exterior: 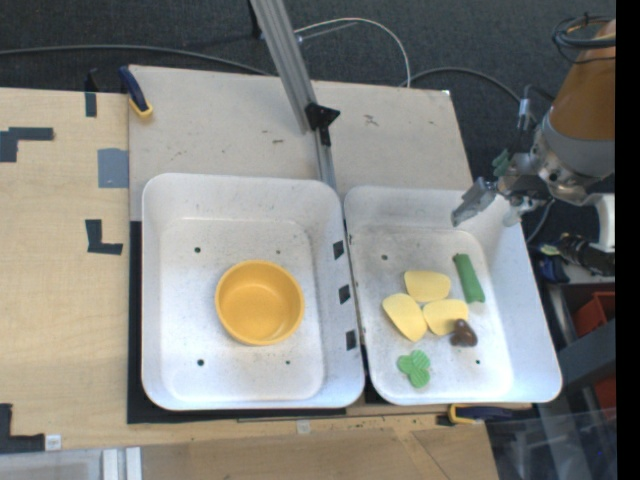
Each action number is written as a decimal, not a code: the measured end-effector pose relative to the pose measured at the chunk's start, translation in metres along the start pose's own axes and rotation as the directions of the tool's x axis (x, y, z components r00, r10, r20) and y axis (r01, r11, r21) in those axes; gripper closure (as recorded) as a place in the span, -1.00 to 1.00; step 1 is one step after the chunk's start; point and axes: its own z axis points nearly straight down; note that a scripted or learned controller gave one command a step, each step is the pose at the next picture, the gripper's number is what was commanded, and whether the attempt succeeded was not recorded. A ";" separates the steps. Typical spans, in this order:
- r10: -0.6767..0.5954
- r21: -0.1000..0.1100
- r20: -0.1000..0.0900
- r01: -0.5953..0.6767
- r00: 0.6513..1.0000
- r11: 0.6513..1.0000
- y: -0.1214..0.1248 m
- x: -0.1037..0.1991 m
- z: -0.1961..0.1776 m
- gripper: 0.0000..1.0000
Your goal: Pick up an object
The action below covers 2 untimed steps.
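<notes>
The arm [585, 98] is cut off by the right edge.

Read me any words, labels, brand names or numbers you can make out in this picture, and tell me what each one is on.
No readable text here.
The yellow bowl, green stick and both white bins carry no print.
Blue tape pieces on the bench are bare marks, not letters.

A metal pole [290, 53] slants over the bench [50, 268], cables [380, 33] behind.
</notes>
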 end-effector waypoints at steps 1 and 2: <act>0.000 0.000 0.000 0.000 1.000 1.000 0.000 0.000 0.000 -1.00; 0.002 0.005 0.000 -0.002 1.000 1.000 0.003 -0.008 0.051 -1.00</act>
